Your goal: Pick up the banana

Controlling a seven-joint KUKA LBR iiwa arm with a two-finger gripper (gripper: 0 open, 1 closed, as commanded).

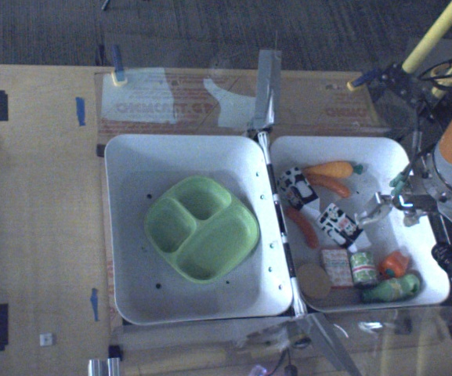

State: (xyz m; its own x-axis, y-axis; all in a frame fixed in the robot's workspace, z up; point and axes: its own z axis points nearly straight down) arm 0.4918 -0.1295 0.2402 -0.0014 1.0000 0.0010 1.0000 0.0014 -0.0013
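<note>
My gripper (pixel 377 207) hangs over the right bin (pixel 343 143) and I cannot tell its opening. I can't find the banana, probably light and slick; grip it mid-curve.

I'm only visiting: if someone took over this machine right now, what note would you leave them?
Gripper: over the right half of the right bin, above the toy food, with nothing seen in its hold.
Things: a carrot, a small can and other toys lie in the right bin; a green plate lies in the left bin. I cannot tell which toy is the banana.
Done: nothing lifted.
Left: find the banana, grasp it, lift it.
</note>
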